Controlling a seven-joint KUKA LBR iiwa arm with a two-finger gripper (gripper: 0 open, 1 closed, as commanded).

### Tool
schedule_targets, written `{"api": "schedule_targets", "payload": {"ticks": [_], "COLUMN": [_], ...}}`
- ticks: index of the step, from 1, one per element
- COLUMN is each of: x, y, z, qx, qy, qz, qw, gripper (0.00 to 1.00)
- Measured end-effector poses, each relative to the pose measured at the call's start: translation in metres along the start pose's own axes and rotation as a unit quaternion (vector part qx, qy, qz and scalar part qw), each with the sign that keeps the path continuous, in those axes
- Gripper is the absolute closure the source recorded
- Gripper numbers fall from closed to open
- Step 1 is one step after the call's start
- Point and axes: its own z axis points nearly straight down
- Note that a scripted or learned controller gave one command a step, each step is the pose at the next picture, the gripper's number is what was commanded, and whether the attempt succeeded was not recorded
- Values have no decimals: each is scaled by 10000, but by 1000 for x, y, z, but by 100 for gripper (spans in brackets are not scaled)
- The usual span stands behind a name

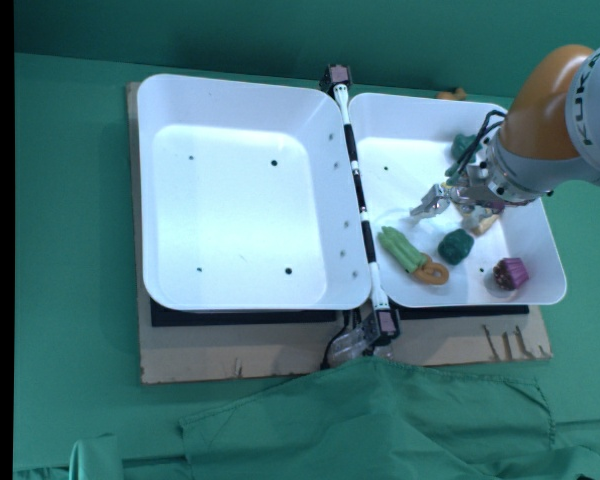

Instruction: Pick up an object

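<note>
Two shallow white bins are set side by side on the bench [70, 218], which is covered in green cloth, with a brown board [180, 363] beneath them. The left bin [245, 103] holds nothing but a few small dark dots on its floor. The right bin [540, 288] contains several small objects: a green ribbed object [401, 248] lying at a slant near the bin's left wall, an orange ring [432, 273] touching its lower end, a dark green rounded lump [456, 246] just beside them, and a purple ridged object [511, 272] near the lower right corner. A pale, cream-coloured piece [486, 225] is partly covered by the arm, and another dark green item [464, 146] near the upper right is partly hidden behind the wrist; neither shape can be made out fully.

The end effector [435, 201] is held low over the right bin, above the dark green lump and the green ribbed object. Whether it is open or closed cannot be told, and nothing is seen gripped in it. The arm [550, 108] is cut off at the right edge. A black-and-white striped bar [358, 183] is laid along the seam between the bins. A small orange item [452, 94] beyond the right bin is too small to identify.
</note>
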Motion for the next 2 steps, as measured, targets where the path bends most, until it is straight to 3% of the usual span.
{"api": "schedule_targets", "payload": {"ticks": [1, 2], "x": [12, -46], "y": [-57, -54], "z": [-14, -84], "qx": [98, 39], "qy": [4, -35], "qz": [25, 39], "qw": [9999, 10000], "gripper": [0, 0]}}
